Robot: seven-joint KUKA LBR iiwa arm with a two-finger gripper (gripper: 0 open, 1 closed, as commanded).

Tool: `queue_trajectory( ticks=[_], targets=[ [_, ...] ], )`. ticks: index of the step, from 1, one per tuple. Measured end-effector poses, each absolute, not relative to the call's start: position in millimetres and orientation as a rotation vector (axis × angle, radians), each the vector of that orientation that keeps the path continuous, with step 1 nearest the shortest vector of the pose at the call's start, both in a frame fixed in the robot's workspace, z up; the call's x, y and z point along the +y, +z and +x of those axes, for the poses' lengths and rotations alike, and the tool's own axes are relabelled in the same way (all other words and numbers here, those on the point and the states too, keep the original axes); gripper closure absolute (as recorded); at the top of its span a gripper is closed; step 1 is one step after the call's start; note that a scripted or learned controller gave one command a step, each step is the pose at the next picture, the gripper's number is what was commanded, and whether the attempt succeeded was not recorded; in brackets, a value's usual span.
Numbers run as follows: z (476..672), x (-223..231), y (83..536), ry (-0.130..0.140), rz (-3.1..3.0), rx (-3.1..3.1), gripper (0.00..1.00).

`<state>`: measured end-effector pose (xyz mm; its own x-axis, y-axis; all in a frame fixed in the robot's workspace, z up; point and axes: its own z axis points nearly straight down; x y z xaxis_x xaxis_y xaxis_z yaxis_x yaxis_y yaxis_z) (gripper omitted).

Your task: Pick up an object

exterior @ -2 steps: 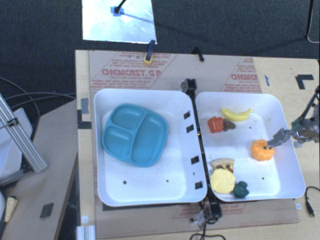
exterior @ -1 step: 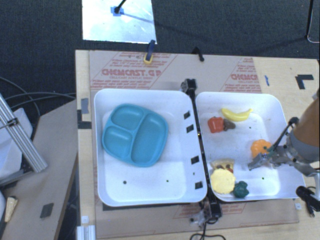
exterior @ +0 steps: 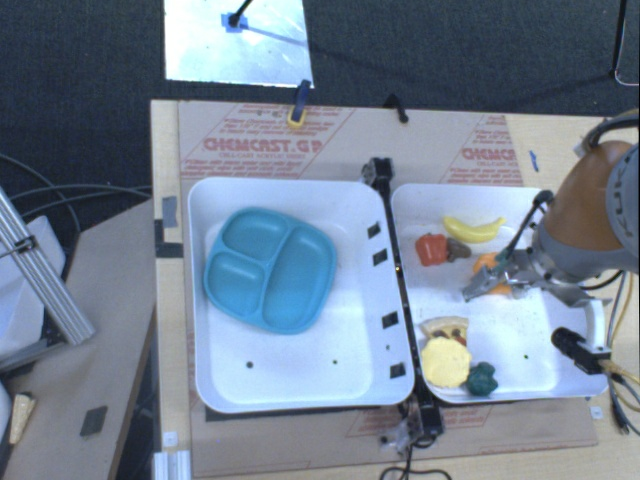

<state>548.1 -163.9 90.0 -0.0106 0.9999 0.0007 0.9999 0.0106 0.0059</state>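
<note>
The right bin (exterior: 530,328) holds several toy foods. A yellow banana (exterior: 472,230) lies at its far side, with a red piece (exterior: 432,250) just in front of it. A small orange piece (exterior: 486,263) sits right beside my gripper (exterior: 478,288). The gripper hangs low over the middle of this bin and points left, with bare bin floor under its tip. At the near left corner sit a yellow round piece (exterior: 446,362), a dark green piece (exterior: 482,379) and a tan slice (exterior: 443,325).
The left bin (exterior: 230,368) holds a blue divided plate (exterior: 270,270). A black divider (exterior: 392,278) runs between the two bins. The arm's orange band (exterior: 585,193) rises over the right bin's far right corner.
</note>
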Motion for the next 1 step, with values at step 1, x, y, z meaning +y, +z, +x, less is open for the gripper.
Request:
queue_trajectory(
  ticks=[1],
  targets=[
    [584.1,-98.3,84.5,0.007,2.208,2.233,0.0]
  ],
)
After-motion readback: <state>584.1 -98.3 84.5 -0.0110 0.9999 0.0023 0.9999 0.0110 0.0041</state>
